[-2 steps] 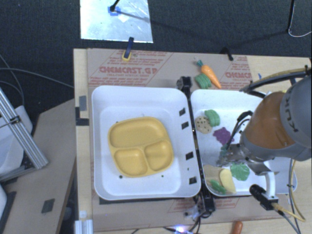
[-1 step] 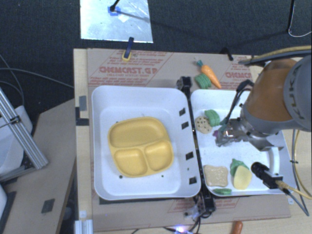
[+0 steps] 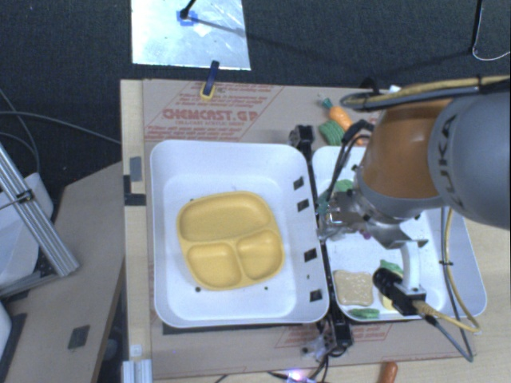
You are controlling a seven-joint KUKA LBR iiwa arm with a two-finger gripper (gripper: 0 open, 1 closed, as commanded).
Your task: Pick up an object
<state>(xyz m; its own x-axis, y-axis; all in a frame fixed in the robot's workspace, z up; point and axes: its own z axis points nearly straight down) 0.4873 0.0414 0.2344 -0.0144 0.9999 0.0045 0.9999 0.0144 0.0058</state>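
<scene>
— What lies around the bench?

— Dark carpet (image 3: pixel 335 30) covers the floor at the far side. A shiny metal sheet (image 3: pixel 190 22) lies flat on it, far left of centre, catching the light, with a small blue piece (image 3: pixel 187 17) on it and a thin dark rod running off to the far edge.

— And under the bins?

— A cardboard sheet (image 3: pixel 215 110) with red printed lettering, a small blue-and-yellow item (image 3: pixel 210 80) at its far edge. The tan bench top (image 3: pixel 88 238) shows to the left.

— Anything else on the left?

— An aluminium frame rail (image 3: pixel 32 214) slants across, and thin cables (image 3: pixel 48 122) trail over the carpet.
</scene>
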